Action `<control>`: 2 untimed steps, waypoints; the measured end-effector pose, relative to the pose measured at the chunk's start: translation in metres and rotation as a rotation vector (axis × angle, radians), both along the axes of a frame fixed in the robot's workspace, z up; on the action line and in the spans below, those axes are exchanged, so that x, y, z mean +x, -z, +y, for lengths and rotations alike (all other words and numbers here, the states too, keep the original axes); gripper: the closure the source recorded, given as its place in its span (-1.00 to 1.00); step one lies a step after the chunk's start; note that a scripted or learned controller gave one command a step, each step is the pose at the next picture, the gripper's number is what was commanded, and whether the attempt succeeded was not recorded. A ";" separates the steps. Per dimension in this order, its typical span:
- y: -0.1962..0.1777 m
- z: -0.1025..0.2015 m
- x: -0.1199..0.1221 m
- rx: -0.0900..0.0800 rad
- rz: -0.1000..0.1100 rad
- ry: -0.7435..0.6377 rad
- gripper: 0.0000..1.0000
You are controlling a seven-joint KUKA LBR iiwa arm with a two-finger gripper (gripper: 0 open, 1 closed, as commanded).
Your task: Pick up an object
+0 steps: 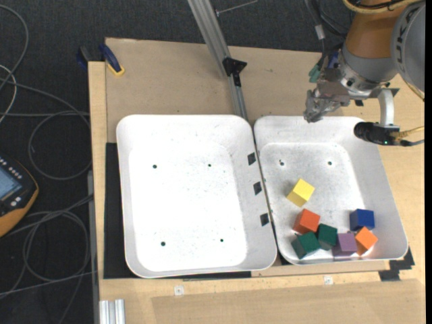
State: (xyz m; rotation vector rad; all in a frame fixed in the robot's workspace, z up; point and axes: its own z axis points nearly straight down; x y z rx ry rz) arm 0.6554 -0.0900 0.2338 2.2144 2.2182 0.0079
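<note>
The right bin (378, 174) holds several small blocks. A yellow block (301, 192) lies alone near its middle. Closer to the front edge sit a red-orange block (308, 221), two dark green blocks (305, 244) (327, 235), a purple block (346, 243), an orange block (366, 239) and a blue block (362, 219). My gripper (314, 113) hangs above the back left rim of this bin, well away from the blocks. Nothing shows between its tips.
The left bin (135, 181) lies beside the right one. A slanted metal bar (216, 39) runs from the top down to the bins' shared back corner. A black part on a white bracket (375, 132) juts over the right bin's back right rim. Cables lie at the left.
</note>
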 end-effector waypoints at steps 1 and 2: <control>-0.013 0.000 0.001 0.001 0.005 0.000 1.00; -0.022 0.046 -0.023 0.004 0.009 -0.004 1.00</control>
